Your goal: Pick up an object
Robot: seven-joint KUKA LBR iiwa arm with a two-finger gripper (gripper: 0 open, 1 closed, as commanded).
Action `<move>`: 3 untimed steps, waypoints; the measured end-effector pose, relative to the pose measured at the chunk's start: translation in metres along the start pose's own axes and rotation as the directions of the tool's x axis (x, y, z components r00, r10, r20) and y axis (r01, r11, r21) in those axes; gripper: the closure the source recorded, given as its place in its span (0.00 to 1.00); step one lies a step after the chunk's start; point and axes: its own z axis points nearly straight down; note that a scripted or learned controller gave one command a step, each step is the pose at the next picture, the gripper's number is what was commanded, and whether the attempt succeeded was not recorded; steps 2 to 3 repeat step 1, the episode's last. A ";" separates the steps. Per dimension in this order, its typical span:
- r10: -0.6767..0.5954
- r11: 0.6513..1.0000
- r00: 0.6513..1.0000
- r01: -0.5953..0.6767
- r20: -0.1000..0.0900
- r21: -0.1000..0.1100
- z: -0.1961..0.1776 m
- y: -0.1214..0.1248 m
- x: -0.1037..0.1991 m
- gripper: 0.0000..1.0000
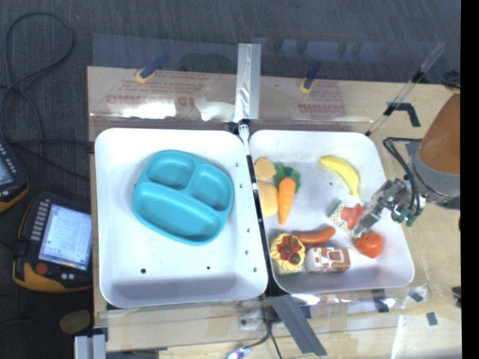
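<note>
My gripper [372,217] reaches into the right bin [374,149] from the right, low over its right side. It sits between a red and white toy [344,216] on its left and a red tomato [370,244] just below it. I see nothing clearly held. Further left lie a yellow banana [340,173], an orange carrot with a green top [286,197], a red sausage [316,236], a small pizza piece [288,252] and a white and brown toy [330,259].
The left bin [120,275] holds a blue divided plate [183,194]. A round orange piece [263,168] and a pale yellow piece [267,198] rest against the right bin's left wall. A handheld pendant [52,238] lies off the bench at left.
</note>
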 end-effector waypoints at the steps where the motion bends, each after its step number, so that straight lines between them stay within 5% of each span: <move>1: 0.391 0.920 0.920 -0.391 0.001 0.003 -0.009 -0.029 -0.015 1.00; 3: 0.391 0.920 0.920 -0.391 0.001 0.003 -0.009 -0.029 -0.015 1.00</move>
